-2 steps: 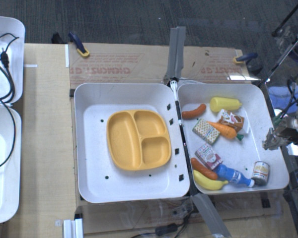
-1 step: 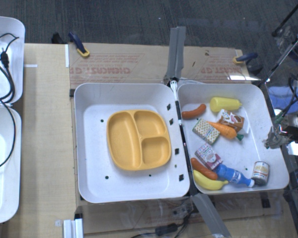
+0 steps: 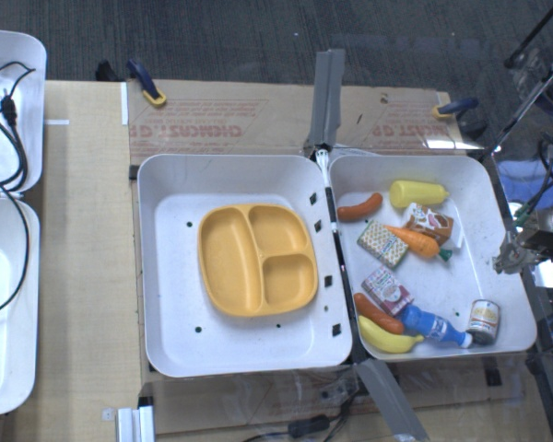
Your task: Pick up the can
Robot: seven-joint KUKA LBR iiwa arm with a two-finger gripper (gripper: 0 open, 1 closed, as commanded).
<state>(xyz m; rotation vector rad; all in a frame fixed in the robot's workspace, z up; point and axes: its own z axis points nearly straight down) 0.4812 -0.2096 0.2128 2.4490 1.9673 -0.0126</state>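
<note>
Closest to the camera in the right white bin (image 3: 494, 191), the small silver can with a pale label (image 3: 484, 320) lies in the near right corner, just beside the blue plastic bottle (image 3: 436, 327) and near the yellow banana (image 3: 387, 337). The gripper (image 3: 514, 256) sits at the bin's right rim (too blurry and cut off to tell its state). Farther back lies the yellow divided plate (image 3: 258, 258) in the left white bin (image 3: 166, 247).

Robot gripper (image 3: 514, 258) at frame's right edge: small, metallic grey, blurred, with dark fittings. Thin dark rods and cables rise behind it. Finer details, screws, markings too small to tell.
</note>
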